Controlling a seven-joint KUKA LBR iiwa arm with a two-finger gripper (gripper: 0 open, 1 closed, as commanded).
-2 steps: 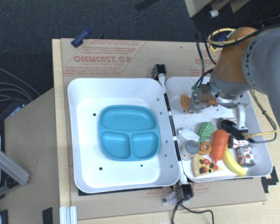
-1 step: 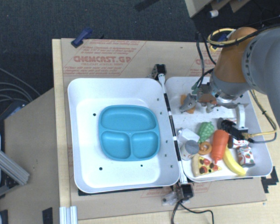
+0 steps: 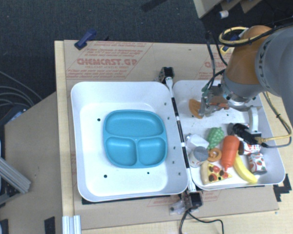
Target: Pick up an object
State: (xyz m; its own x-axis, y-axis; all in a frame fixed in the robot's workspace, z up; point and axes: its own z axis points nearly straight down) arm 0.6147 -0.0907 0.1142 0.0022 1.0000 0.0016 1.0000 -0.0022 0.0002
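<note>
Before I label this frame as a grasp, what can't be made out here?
- Tool: blurred, the wrist above covers it; its grip on the orange thing is unclear.
- Orange thing: too small and blurred to identify.
- Small carton: print too small to read.
- Right bin: its far right corner is hidden by the arm.

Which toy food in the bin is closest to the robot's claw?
The tan piece at the gripper. The carrot, banana and pizza slice lie farther down the right bin.

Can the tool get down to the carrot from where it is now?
Probably yes: the carrot lies on top of the pile in the right bin, nothing covering it, and the tool hangs just beyond it.
</note>
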